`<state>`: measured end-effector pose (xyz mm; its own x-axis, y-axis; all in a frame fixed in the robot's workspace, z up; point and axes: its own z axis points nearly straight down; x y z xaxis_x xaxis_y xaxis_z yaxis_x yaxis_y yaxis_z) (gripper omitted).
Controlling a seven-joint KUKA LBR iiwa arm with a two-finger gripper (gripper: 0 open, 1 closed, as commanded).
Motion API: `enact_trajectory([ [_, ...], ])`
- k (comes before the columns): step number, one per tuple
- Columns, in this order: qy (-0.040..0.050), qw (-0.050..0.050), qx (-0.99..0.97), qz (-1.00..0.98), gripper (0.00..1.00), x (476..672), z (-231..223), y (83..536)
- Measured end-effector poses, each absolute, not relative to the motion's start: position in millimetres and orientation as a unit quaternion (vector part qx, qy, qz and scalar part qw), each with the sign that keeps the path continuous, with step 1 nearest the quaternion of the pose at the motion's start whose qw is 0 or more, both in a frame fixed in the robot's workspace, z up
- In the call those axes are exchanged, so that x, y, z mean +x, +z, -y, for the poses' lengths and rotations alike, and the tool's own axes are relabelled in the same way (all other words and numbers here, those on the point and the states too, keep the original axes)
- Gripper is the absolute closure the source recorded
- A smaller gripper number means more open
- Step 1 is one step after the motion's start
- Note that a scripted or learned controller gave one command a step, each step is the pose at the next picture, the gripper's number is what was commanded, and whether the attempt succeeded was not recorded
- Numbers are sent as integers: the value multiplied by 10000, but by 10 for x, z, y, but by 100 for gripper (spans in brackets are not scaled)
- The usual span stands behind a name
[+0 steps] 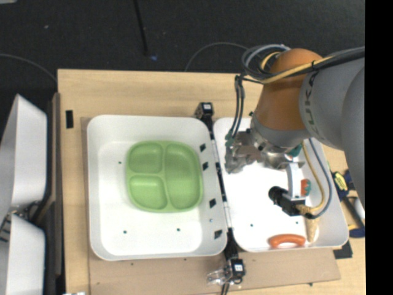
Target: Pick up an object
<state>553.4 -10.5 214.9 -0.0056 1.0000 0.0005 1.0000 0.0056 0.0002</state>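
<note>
A green divided plate (164, 176) lies flat in the middle of the left bin (104, 238). An orange ring-shaped object (287, 241) rests against the front wall of the right bin (258, 241). My gripper (236, 160) hangs low over the rear left part of the right bin, close to the wall between the two bins. It is well away from the orange object and to the right of the plate. The wrist and the orange band of the arm hide the rear of the right bin.
The arm (307, 103) reaches in from the right and covers the upper right bin. White containers (24, 165) stand off the bench at the left. Clamps (204, 110) sit where the bins meet.
</note>
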Motion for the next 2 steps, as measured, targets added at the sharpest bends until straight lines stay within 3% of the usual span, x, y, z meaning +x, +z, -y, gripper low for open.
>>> enact_trajectory([
  [2,-16,-1,-7041,7101,100,5445,-896,2472],
])
